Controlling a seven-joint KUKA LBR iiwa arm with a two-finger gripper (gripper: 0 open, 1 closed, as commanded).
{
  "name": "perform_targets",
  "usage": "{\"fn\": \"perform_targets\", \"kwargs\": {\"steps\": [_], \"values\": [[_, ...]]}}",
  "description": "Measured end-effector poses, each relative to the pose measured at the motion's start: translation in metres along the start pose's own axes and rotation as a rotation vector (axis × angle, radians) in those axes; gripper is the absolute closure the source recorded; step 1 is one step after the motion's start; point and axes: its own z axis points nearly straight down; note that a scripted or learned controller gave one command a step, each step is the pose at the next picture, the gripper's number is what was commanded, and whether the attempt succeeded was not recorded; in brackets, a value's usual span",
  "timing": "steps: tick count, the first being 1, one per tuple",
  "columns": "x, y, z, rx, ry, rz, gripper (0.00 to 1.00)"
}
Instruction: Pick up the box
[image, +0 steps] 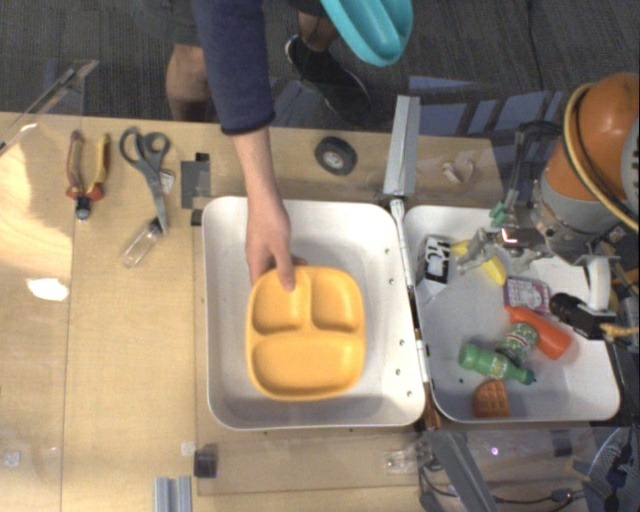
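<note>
A small black-and-white box (435, 258) lies at the far left of the right bin (600, 405), close to its left wall. My gripper (503, 238) hangs over the upper middle of that bin, to the right of the box and apart from it. The grey arm with its orange band (598, 130) comes in from the upper right. Just below the gripper lies a yellow object (489, 268). Nothing can be seen held in the gripper.
The right bin also holds a purple packet (527, 293), an orange bottle (541, 334), a green bottle (494, 362) and a brown waffle-like piece (490, 399). A person's hand (268, 245) rests on a yellow divided plate (305, 335) in the left bin (225, 300). Scissors (150, 165) and pliers (84, 170) lie on the bench.
</note>
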Motion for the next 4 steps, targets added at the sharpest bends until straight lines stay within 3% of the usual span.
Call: {"fn": "perform_targets", "kwargs": {"steps": [1, 2, 3, 4], "values": [[-0.071, 0.017, 0.081, 0.001, -0.001, 0.065, 0.00], [-0.093, -0.013, 0.104, -0.001, 0.000, 0.154, 0.00], [-0.098, 0.000, 0.121, -0.020, -0.006, 0.204, 0.00], [-0.098, 0.004, 0.108, -0.032, -0.012, 0.199, 1.00]]}}
